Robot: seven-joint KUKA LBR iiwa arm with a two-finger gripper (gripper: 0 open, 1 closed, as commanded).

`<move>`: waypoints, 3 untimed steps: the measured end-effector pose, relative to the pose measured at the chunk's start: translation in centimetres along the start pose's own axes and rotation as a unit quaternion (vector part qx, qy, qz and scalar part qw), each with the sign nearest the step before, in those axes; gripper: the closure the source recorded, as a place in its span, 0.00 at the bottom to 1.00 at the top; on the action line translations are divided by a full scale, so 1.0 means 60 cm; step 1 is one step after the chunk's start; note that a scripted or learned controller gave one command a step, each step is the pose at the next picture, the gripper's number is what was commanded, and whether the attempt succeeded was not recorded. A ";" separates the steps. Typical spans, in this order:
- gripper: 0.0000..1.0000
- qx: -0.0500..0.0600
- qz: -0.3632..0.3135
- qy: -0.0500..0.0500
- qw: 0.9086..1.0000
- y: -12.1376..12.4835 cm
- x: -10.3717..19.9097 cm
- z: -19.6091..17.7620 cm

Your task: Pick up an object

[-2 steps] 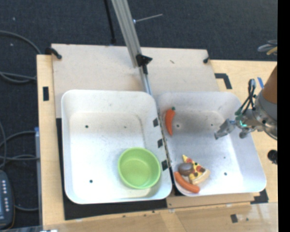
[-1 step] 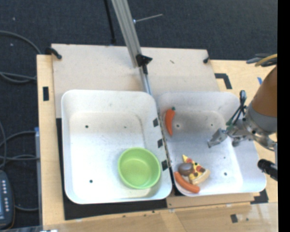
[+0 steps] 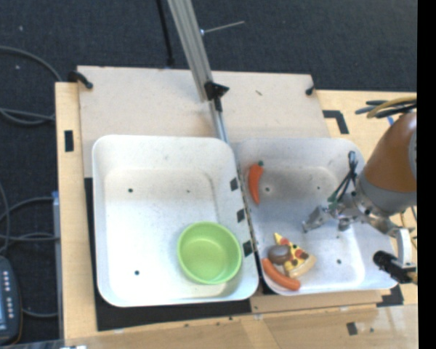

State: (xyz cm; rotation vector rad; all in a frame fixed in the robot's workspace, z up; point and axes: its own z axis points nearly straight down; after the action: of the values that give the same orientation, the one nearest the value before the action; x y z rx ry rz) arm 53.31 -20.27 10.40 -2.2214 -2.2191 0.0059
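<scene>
My gripper hangs over the right bin, right of its middle, with its grey fingers pointing left and nothing visible between them. Below and left of it, near the bin's front left corner, lie a pizza slice toy, a brown round piece and an orange sausage. An orange carrot rests against the bin's left wall, farther back. A green bowl sits in the left bin at its front right.
A metal pole slants up from between the bins toward the back. The orange-banded arm fills the right bin's right side. Cables lie on the dark floor at left.
</scene>
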 end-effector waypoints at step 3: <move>1.00 -0.006 -0.003 0.000 1.000 0.022 -0.007 -0.184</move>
State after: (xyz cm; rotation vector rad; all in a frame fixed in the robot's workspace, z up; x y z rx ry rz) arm 54.70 -20.70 21.46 -2.2214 -2.2314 -0.0062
